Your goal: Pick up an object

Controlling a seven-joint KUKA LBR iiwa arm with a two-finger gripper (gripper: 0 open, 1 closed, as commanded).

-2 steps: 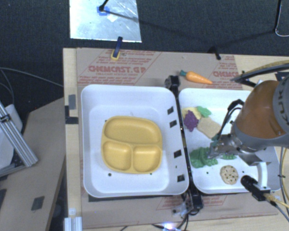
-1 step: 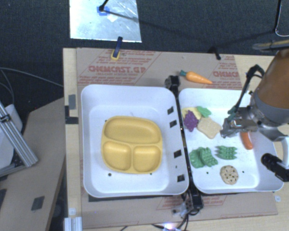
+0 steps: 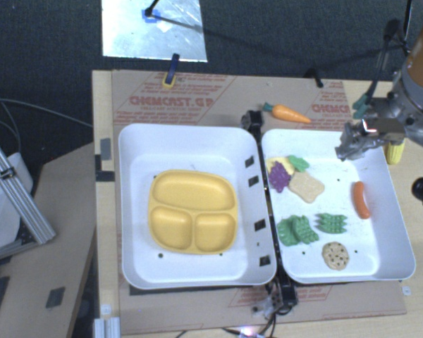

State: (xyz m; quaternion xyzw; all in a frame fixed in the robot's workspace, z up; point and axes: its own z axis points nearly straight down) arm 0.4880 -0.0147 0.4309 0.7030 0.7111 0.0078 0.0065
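Landmark: slice of tan toast [image 3: 307, 186], in right white bin [image 3: 395, 217].
- Purple grape bunch [image 3: 279, 177] touching its left; yellow corn piece [image 3: 280, 165] and small green leaf [image 3: 297, 163] just behind.
- Two green leafy pieces [image 3: 297, 230] [image 3: 330, 222] in front; round chocolate-chip cookie [image 3: 335, 255] further front.
- Orange sausage [image 3: 362, 199] to right.
- Claw [image 3: 352, 145] behind-right, over bin's back edge.
- Orange carrot [image 3: 286, 113] behind, on table [image 3: 218, 94], outside bin.
- Left white bin [image 3: 137, 146] far left, yellow three-compartment plate [image 3: 193, 211] in it.

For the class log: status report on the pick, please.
Pincer over right bin's far edge, nothing seen held. Sausage nearest, lying untouched. Nothing blocking it.
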